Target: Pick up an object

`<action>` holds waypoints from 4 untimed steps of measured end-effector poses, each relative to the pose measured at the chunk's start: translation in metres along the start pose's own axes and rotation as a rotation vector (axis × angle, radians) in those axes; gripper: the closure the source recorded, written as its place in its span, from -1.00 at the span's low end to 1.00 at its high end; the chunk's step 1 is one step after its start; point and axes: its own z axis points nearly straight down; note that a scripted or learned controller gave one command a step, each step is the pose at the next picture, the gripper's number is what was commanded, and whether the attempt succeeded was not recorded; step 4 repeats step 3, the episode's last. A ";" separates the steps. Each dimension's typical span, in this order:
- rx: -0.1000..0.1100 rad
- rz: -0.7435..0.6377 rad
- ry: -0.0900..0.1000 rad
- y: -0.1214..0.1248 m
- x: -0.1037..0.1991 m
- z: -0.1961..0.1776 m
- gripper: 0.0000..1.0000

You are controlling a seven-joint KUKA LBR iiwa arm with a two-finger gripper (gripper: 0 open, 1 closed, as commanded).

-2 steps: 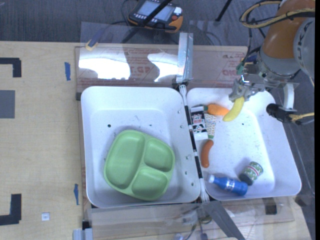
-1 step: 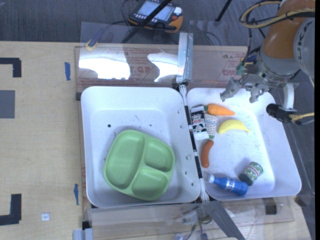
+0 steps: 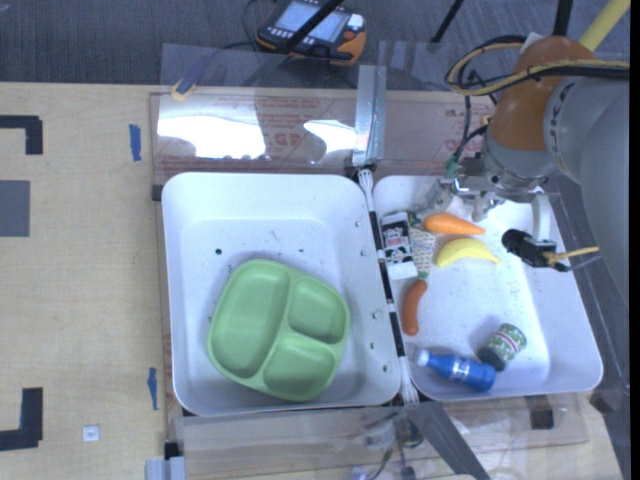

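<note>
Far left: pale wood bench (image 3: 80,268) w/ black corner marks and a couple of blue tape strips.

L bin (image 3: 200,193): white, shallow. One thing in it, a green divided plate (image 3: 280,330), 3 compartments, lying flat in the near half of the bin, slightly rotated. Rest of the bin floor is bare white w/ a few dark specks.

Beyond the bins, top centre: an orange/black handheld unit (image 3: 310,26) on the grey floor, off the bench.

R bin (image 3: 560,338), items L to R:
- small printed box (image 3: 397,240) against the bin's L wall, far half.
- red-orange sausage-shaped item (image 3: 411,306), lying approx. lengthwise, just below the box, near the L wall.
- blue bottle (image 3: 458,368) on its side at the near edge, cap end pointing L.
- carrot (image 3: 453,225), lying across, thick end L, far part of the bin.
- banana (image 3: 463,254) just beside the carrot on the near side, curved, close to touching it.
- green can (image 3: 503,344), tilted, just R of the bottle, approx. touching it.

Gripper (image 3: 470,200): at the far end of the R bin, directly behind/above the carrot, very close to it. Can't tell how wide it's open; nothing seen held in it. All items sit on the bin floor.

Arm (image 3: 590,128): grey, comes in from R, orange band (image 3: 525,108) above the wrist.
</note>
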 end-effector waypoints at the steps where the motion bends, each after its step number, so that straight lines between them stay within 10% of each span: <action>1: -0.016 -0.161 0.000 -0.048 0.004 0.006 -1.00; 2: -0.014 -0.159 0.000 -0.049 0.003 -0.002 1.00; 3: 0.009 0.045 0.001 -0.003 0.050 -0.082 1.00; 4: 0.009 0.045 0.001 -0.003 0.050 -0.082 1.00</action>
